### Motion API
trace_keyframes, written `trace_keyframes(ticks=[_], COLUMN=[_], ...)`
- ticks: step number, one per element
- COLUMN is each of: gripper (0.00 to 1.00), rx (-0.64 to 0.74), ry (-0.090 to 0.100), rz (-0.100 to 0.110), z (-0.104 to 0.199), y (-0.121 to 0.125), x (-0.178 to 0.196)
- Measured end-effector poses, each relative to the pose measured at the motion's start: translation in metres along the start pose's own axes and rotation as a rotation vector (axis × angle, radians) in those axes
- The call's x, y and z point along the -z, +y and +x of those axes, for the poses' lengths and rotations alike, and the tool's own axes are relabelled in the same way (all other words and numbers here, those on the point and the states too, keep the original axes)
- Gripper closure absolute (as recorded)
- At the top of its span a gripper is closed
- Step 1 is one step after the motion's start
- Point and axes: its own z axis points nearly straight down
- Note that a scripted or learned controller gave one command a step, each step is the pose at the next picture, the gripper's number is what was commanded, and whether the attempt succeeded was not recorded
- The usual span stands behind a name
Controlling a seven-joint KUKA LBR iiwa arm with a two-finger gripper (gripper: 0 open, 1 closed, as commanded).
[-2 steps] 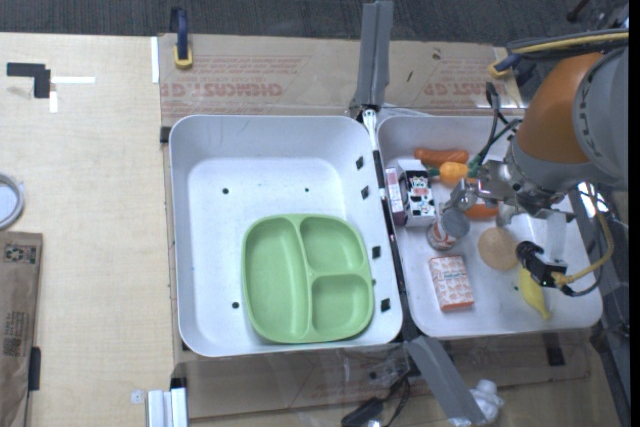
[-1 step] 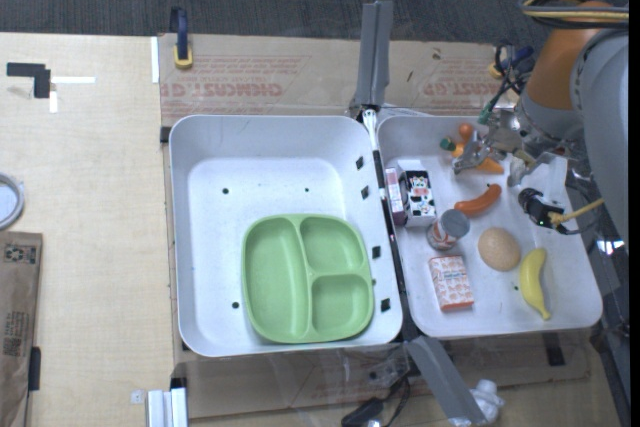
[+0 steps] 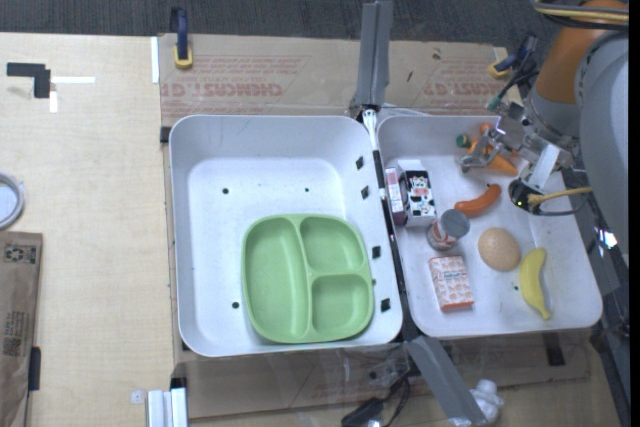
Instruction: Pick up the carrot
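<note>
The carrot [image 3: 497,153] is a small orange piece at the back of the right bin [image 3: 575,315], near its far right corner. My gripper [image 3: 482,151] sits right over it, reaching in from the right, and covers most of it. Orange shows on both sides of the gripper's grey metal. I cannot tell whether the carrot rests on the bin floor or is lifted off it.
Also in the right bin are an orange-red sausage [image 3: 477,201], a small can [image 3: 447,230], a white carton [image 3: 417,194], a pink box [image 3: 452,282], an egg [image 3: 498,248] and a banana [image 3: 535,282]. The left bin [image 3: 200,215] holds a green divided plate [image 3: 308,277].
</note>
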Motion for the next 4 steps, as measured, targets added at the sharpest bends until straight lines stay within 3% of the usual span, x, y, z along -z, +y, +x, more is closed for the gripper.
trace_keyframes(ticks=[1, 2, 3, 4], gripper=[0.00, 0.00, 1.00, 1.00], rx=[0.079, -0.138, -0.134, 0.005], ry=[-0.006, -0.001, -0.001, 0.000], rz=[-0.048, -0.049, -0.050, -0.058], z=[0.033, 0.025, 0.027, -0.020], y=[-0.016, -0.016, -0.017, -0.051], x=[0.005, 0.005, 0.014, 0.135])
